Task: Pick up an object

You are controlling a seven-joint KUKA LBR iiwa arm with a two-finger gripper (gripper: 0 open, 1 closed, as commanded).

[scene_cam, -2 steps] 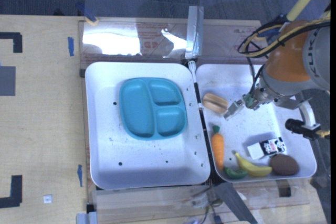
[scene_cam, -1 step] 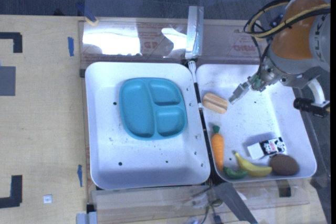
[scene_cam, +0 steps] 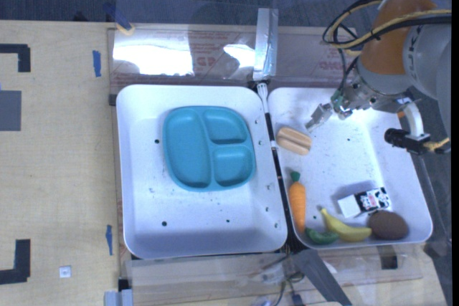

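Note:
My gripper (scene_cam: 325, 108) hovers over the back of the right bin (scene_cam: 399, 175), open, with nothing between its fingers. A tan bread roll (scene_cam: 294, 140) lies just below and to its left, apart from it. Along the bin's left wall lies an orange carrot (scene_cam: 297, 203). At the front are a yellow banana (scene_cam: 346, 226), a small green item (scene_cam: 320, 236), a brown oval item (scene_cam: 389, 225) and a small white box with a black print (scene_cam: 363, 202).
The left bin (scene_cam: 136, 190) holds a blue divided plate (scene_cam: 209, 147). A ridge (scene_cam: 271, 154) separates the two bins. A clear wall with a metal post (scene_cam: 264, 46) stands behind them. Yellow and black cables (scene_cam: 358, 18) loop over the wrist.

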